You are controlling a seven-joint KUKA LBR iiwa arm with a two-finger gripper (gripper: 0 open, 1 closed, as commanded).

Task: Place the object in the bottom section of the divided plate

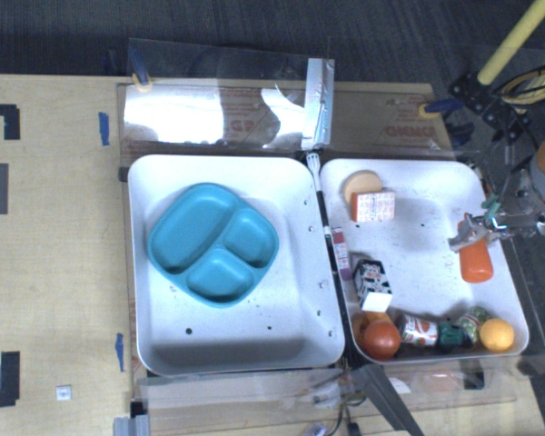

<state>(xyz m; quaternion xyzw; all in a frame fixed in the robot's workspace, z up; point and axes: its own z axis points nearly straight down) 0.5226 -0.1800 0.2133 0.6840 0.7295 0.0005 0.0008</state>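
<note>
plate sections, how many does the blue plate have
3. The blue divided plate in the left bin has one large section on its left side, one on the right and one at the bottom. None looks hidden.

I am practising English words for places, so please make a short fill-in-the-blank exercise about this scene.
1. The blue divided plate lies in the ___ bin.
2. The plate has ___ sections.
3. The gripper is over the ___ bin.
4. The yellow fruit lies in that bin's bottom ___ corner.

Missing words: left; three; right; right
</note>
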